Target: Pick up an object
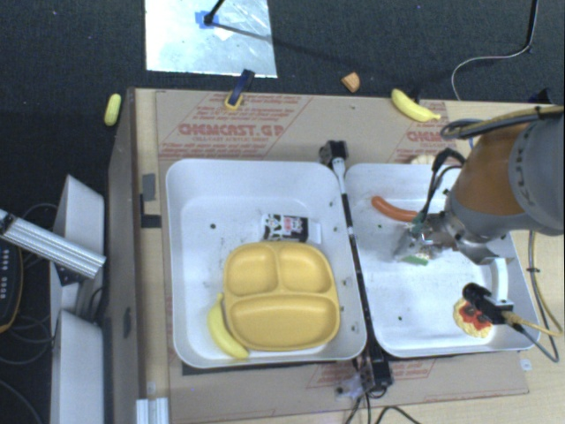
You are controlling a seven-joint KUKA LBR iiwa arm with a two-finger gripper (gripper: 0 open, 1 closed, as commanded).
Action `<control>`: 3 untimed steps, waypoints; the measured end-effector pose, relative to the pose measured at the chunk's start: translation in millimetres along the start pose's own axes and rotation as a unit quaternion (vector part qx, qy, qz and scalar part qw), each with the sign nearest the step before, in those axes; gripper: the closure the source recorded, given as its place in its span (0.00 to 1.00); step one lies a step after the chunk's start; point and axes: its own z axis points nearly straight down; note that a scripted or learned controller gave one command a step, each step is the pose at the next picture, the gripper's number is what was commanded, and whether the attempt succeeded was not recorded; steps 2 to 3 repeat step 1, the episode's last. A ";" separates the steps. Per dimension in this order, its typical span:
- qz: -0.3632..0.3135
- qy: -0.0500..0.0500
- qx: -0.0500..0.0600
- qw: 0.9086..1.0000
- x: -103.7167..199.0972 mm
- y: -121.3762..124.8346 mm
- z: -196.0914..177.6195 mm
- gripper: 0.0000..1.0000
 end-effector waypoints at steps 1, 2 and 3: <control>-0.001 0.000 -0.001 1.000 74.0 17.1 -90.5 1.00; -0.001 0.000 -0.001 1.000 74.0 17.1 -90.5 1.00; -0.001 0.000 -0.001 1.000 74.0 17.1 -90.5 1.00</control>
